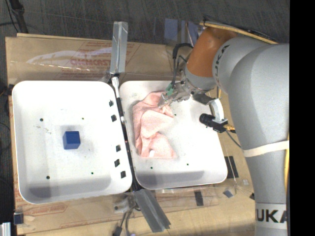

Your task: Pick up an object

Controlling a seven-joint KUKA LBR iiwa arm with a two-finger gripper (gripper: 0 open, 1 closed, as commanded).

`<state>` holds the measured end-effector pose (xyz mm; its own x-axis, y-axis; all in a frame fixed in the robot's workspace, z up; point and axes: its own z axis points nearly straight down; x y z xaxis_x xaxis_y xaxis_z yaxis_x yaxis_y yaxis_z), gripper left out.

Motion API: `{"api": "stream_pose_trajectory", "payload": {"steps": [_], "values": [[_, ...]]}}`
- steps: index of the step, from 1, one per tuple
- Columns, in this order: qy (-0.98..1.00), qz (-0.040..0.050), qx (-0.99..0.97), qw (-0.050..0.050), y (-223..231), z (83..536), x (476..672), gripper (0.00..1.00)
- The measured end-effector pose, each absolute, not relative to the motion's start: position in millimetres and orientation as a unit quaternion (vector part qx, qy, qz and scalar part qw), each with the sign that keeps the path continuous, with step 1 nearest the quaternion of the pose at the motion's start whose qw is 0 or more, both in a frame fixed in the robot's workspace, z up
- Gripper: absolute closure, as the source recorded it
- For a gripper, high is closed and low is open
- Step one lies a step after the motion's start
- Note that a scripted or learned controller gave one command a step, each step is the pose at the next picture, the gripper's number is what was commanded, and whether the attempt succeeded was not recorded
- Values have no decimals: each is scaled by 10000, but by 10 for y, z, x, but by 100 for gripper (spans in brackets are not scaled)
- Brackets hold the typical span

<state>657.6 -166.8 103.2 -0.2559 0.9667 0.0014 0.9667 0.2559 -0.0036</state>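
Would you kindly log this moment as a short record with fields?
left bin: holds a blue cube, left of centre
right bin: holds a crumpled pink cloth, in its left half
arm: reaches in from the right, over the right bin's far side
gripper: at the cloth's top right edge
lifted: nothing clearly

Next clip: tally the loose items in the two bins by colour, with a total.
Blue: 1, a cube in the left bin
Pink: 1, a crumpled cloth in the right bin, with the gripper at its upper edge
Total: 2
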Motion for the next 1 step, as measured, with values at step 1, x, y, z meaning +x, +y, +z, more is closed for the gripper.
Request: {"api": "stream_pose_trajectory", "payload": {"steps": [1], "values": [[-8148, 3, -5797, 1, -1263, 1773, 6573, 100]]}}
